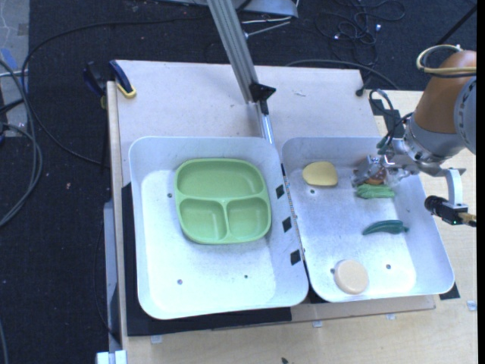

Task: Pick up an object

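Note:
The gripper (371,174) is low over the back of the right bin (424,203), reaching in from the right. Directly under and in front of it lies a light green leafy item (377,192), touching or nearly touching the tool tip. A yellow lemon-like piece (320,174) sits to the gripper's left. A dark green pepper-like item (385,227) lies nearer the front, and a cream round piece (352,277) rests at the bin's front edge.
The left bin (151,264) holds a green divided plate (223,201). A slanted metal pole (236,40) rises behind the bins. The arm's grey body and orange band (443,105) hang over the right bin's back right corner.

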